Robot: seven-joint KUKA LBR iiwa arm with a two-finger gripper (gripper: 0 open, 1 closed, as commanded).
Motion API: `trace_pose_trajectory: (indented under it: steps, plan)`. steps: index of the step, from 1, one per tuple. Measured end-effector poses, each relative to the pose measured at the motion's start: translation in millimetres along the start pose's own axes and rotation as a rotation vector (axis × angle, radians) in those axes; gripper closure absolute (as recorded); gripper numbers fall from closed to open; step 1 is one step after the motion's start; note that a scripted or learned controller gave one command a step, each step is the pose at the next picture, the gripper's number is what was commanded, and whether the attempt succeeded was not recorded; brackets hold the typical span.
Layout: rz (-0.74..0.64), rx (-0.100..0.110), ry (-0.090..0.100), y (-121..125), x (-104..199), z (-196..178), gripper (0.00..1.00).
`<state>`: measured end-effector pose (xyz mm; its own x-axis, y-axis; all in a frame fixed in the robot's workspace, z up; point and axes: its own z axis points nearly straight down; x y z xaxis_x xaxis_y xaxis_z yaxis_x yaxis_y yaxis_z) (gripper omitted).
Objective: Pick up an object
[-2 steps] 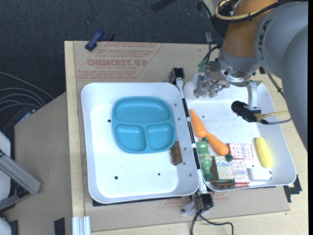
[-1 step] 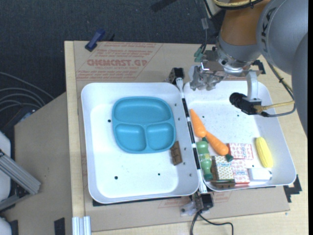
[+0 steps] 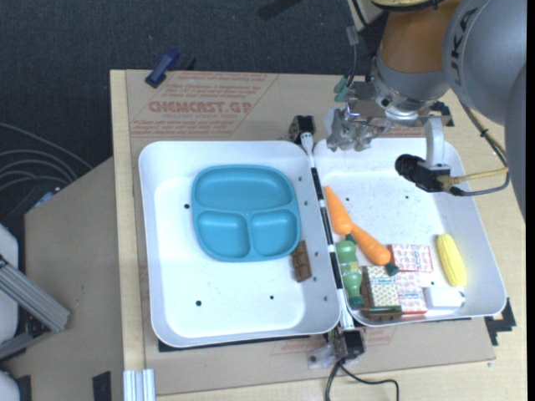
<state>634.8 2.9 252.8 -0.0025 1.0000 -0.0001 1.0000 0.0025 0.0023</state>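
Metal two-finger gripper [image 3: 349, 134] hovers at the right white bin's [image 3: 481, 224] twelve o'clock rim, fingers spread, nothing between them. Long orange plastic carrot [image 3: 354, 226] lies near its nine o'clock wall.

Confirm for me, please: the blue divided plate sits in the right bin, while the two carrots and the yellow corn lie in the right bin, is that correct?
Not quite. The camera view shows the blue divided plate in the left bin, not the right one. The rest holds: the two carrots and the yellow corn lie in the right bin.
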Motion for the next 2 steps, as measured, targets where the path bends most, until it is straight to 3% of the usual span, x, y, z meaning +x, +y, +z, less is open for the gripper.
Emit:
trace_pose_trajectory:
  steps: [1,2]
  plan:
    - [0.000,0.000,0.000,-0.1,0.0,0.1,0.00]
    - [0.005,0.007,-0.001,21.7,-68.0,69.3,0.00]
